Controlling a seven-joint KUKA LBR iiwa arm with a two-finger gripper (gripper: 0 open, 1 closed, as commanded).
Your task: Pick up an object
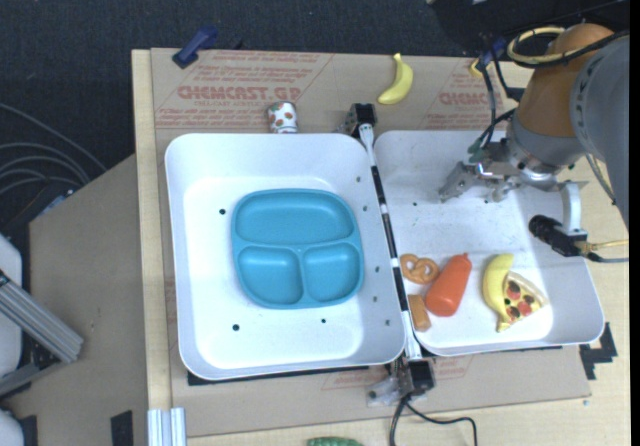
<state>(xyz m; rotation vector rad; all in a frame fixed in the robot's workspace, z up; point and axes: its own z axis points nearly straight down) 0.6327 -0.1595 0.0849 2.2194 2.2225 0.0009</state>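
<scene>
My gripper (472,188) hangs low over the upper part of the right bin (560,334), its fingers spread open with nothing between them. The toys lie nearer the front of that bin, apart from the gripper: a pretzel (418,269), an orange carrot-like piece (449,284), a yellow banana (496,279), a pizza slice (521,300) touching the banana, and a small brown block (419,314) at the bin's left wall.
The left bin (200,334) holds a blue divided plate (297,246). On the bench behind the bins lie another banana (397,82), a small red-and-white object (283,116) and a blue piece (195,47). The grey-and-orange arm (565,94) enters from the upper right.
</scene>
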